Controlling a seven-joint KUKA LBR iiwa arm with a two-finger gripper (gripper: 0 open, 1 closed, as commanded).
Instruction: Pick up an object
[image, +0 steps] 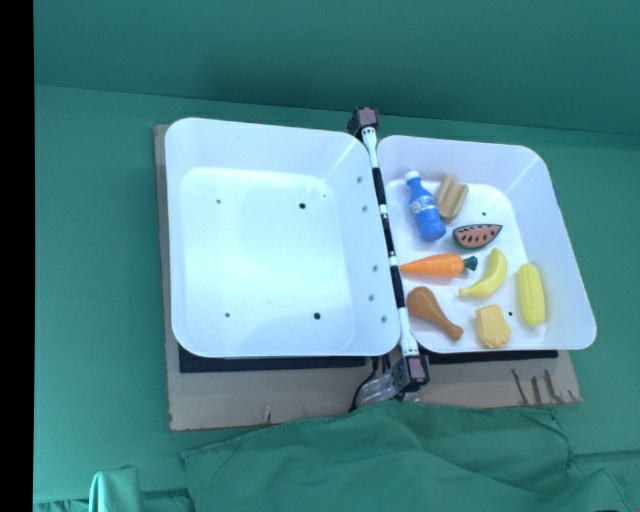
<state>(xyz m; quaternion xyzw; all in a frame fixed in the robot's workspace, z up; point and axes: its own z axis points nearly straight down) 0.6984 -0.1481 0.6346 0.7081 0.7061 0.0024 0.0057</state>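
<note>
We see all pickable items in the right bin (545, 175). Blue bottle (425, 207) lies at the far side, a bun (452, 197) just beside it. Watermelon slice (477, 236) sits near the bottle's base. Carrot (437, 266) lies mid-bin, its tip toward the black-and-white rail (378, 200) that divides it from the left bin (190, 150). Banana (487, 276) sits just beside the carrot's green end, corn cob (531, 294) beyond it. Drumstick (432, 310) and a yellow ridged block (492, 327) lie along the near side. Both bins rest on cardboard (220, 400); green cloth (400, 460) is bunched up in front.
</note>
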